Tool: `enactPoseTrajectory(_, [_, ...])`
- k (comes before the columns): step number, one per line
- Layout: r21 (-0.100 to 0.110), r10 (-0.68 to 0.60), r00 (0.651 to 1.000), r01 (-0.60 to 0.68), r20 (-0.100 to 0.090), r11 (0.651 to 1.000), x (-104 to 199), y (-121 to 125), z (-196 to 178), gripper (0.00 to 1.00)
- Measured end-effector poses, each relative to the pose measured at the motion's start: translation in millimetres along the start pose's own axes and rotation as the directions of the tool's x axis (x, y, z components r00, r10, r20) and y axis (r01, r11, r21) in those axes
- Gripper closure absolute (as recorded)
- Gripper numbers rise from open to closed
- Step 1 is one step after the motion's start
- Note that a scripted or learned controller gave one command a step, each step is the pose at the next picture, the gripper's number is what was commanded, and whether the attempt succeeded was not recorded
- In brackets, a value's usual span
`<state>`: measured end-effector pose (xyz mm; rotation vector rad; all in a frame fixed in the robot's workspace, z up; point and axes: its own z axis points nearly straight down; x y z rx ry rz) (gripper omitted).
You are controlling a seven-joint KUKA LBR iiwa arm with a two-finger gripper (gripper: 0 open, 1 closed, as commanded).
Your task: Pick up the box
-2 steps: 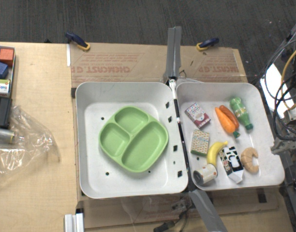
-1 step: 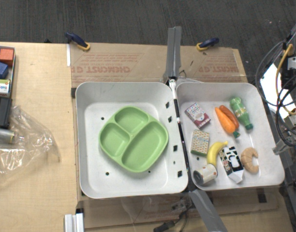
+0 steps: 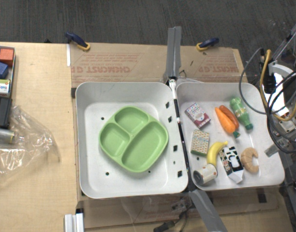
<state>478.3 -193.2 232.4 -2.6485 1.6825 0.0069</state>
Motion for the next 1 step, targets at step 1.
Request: enactPoseTrajectory(1, [0.0,-0.114,0.993,0.114,0.0,0.993,6.1,3.0,-10.1,1.0])
